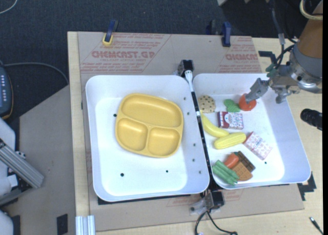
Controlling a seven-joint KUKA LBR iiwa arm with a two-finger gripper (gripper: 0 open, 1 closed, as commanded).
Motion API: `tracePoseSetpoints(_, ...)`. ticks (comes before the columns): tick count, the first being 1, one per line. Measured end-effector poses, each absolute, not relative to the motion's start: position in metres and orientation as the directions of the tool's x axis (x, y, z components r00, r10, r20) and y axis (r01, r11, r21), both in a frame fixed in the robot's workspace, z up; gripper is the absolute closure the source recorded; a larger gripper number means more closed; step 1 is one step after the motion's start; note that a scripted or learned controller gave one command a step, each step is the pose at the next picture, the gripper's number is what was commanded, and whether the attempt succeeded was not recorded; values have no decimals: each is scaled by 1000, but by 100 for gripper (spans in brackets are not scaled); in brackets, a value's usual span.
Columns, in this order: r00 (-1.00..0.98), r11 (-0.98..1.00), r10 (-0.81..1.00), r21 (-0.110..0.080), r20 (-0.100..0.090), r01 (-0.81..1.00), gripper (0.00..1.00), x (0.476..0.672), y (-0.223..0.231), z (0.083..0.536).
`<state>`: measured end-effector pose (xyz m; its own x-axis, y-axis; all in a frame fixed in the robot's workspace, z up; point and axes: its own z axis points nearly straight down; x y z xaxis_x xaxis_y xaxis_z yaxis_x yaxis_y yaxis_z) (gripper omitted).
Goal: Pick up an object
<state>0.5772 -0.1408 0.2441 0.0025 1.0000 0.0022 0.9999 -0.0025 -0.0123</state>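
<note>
The right bin [287, 126] holds several toy foods: a cookie [207, 103], a green leafy piece [231, 105], a red round piece [248, 104], a red and white carton [230, 120], a banana [212, 128], a corn cob [229, 140], a pink and white packet [259, 145], an orange piece [231, 160], a brown bar [245, 166] and a green pod [225, 172]. My gripper [267, 96] hangs over the bin's far right part, open. Its left finger [253, 93] ends just above the red piece, and nothing sits between the fingers.
A yellow divided plate [149, 124] lies in the left bin [102, 152]. A black ridge [197, 126] separates the two bins. Blue and yellow clamps [225, 33] hold the cardboard at the bench's far edge.
</note>
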Motion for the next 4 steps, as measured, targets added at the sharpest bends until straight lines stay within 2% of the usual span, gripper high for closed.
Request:
tracePoseSetpoints(1,0,0,1000,0,0,1000,0,580,-141,251)
tracePoseSetpoints(3,1,-1,1000,-7,2,1000,0,579,-144,152)
tracePoseSetpoints(4,2,-2,1000,1,2,1000,0,585,-142,93)
